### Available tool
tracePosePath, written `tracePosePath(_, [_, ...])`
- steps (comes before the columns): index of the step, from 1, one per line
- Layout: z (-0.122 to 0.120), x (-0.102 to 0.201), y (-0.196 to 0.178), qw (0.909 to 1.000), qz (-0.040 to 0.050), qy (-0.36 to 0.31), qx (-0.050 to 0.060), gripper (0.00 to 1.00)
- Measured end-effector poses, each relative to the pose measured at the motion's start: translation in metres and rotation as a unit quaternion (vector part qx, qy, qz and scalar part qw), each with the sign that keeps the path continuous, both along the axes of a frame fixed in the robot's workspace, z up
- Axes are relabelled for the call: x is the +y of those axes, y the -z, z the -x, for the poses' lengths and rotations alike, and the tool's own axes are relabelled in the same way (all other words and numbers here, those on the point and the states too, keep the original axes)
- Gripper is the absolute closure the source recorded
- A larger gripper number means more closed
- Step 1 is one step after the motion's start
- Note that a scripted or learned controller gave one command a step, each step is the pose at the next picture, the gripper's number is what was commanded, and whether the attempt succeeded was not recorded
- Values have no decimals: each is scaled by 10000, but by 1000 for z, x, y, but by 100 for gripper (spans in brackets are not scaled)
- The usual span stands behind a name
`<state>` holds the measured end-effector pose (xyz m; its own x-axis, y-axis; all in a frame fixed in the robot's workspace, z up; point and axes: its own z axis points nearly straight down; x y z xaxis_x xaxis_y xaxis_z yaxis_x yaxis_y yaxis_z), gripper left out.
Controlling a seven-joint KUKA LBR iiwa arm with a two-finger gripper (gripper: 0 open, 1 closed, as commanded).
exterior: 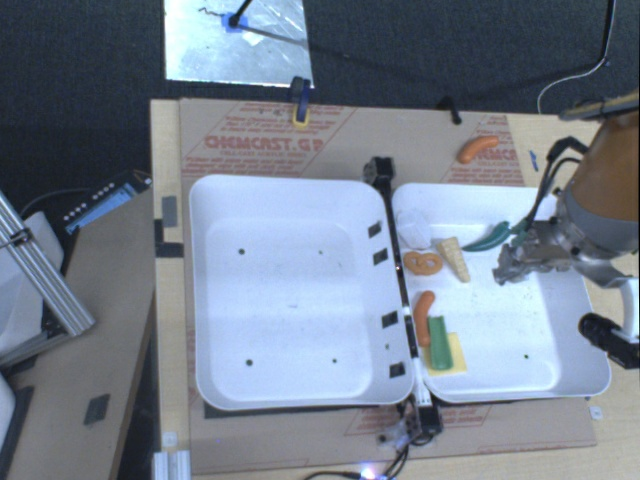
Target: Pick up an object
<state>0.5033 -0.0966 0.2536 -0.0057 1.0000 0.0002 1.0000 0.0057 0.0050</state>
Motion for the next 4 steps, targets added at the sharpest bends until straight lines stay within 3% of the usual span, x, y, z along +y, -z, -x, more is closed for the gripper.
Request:
tracePosePath(1, [3,108,-61,10000,-22,-48,-19,100])
tracePosePath(2, [-42,155,-89,10000,-10,-22,-12,100])
tracePosePath(3, [19,215,-66,10000,-12,-24,39,100])
tracePosePath(4, [16,140,-196,10000,-5,51,-65,100])
